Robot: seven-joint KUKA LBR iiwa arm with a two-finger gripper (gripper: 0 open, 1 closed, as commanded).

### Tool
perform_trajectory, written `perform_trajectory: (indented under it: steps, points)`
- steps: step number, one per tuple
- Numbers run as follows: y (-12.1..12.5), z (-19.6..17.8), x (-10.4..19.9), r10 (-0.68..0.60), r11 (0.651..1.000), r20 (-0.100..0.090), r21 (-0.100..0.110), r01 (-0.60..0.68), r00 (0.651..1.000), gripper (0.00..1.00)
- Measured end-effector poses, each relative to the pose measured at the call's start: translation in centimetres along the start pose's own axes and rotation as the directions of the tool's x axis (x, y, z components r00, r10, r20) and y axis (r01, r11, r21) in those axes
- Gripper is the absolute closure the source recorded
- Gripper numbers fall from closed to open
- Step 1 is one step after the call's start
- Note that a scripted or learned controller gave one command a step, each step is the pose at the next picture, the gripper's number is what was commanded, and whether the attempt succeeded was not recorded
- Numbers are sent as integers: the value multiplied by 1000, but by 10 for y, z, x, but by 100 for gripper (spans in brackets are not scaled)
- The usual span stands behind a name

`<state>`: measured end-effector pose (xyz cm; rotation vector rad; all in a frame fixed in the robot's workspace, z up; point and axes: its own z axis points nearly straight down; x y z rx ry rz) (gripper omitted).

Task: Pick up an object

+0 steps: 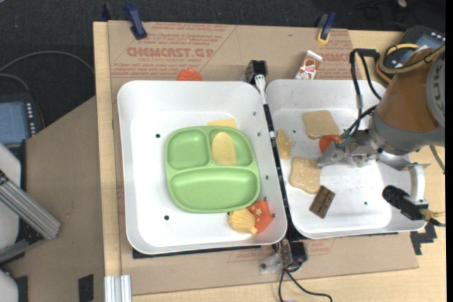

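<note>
In the right bin [368,223], right of the frame's middle, the gripper [338,149] reached in from the right edge and sat low over a small red object [327,143], touching or nearly touching it; whether the claw was apart or together could not be told, because the metal parts blurred against the white floor. Just above the red object lay a tan bread-like slice [320,124], and below and left of it a second toast-shaped piece [306,175]. A brown chocolate-like bar [322,202] lay tilted just beside that toast, toward the lower middle of the bin. A pale yellow piece [284,143] rested against the bin's left wall. The grey arm [414,106] with its orange band filled the right side of the frame. In the left bin [138,152] sat a green divided tray [211,187], with a pale yellow oval piece [224,148] in its upper right compartment. At the tray's lower right corner lay a yellow item [242,222] touching a red-orange one [260,214]. Above the bins, on the cardboard, a small red-and-white carton [309,65] lay, and blue clamps [134,20] held the board's top edge.
</note>
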<state>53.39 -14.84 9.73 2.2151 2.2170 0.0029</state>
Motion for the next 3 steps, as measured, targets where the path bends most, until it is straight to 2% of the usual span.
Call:
perform_trajectory:
  steps: [1, 2, 3]
  points:
    - [61, 13, 60, -6, 1000, -4, 1, 6, 1000, 0]
    - [136, 12, 36, -2, 1000, -1, -2, 2, 1000, 0]
    - [134, 2, 37, -2, 1000, -1, 2, 2, 1000, 100]
